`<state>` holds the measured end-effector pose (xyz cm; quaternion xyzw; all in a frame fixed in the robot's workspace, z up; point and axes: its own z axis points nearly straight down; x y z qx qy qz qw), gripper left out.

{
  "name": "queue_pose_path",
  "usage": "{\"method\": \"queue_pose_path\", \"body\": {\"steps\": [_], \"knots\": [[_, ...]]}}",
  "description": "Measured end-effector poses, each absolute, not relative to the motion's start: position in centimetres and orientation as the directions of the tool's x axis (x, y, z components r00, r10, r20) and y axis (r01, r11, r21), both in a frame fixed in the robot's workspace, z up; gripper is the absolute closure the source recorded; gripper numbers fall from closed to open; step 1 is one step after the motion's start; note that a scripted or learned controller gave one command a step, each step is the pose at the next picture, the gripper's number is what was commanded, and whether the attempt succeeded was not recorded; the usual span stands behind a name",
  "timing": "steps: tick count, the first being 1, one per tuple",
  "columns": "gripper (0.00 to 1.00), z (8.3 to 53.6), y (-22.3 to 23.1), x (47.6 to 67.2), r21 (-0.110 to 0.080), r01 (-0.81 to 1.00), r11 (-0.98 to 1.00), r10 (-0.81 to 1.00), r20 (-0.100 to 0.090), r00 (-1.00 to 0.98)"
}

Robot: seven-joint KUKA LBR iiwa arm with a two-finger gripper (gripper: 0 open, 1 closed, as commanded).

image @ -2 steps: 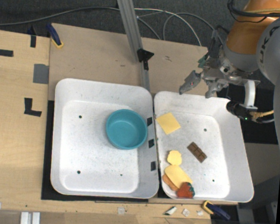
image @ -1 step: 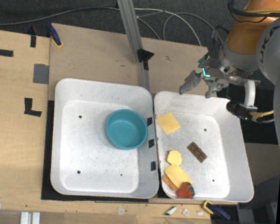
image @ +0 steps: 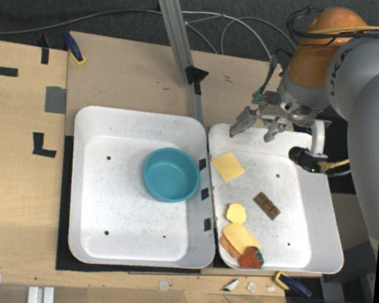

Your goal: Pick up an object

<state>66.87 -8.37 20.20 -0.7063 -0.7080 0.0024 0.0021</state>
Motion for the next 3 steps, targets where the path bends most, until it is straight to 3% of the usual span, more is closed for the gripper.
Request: {"method": "queue_pose_path", "body": {"steps": [2, 3], "knots": [[0.0, 8.7, -8.9, 66.8, -0.003, 1.0, 0.003, 1.0, -0.001, -0.003], [1.0, 10.0, -8.8, 66.8, -0.002, 1.0, 0.004, 1.0, -0.001, -0.004]]}}
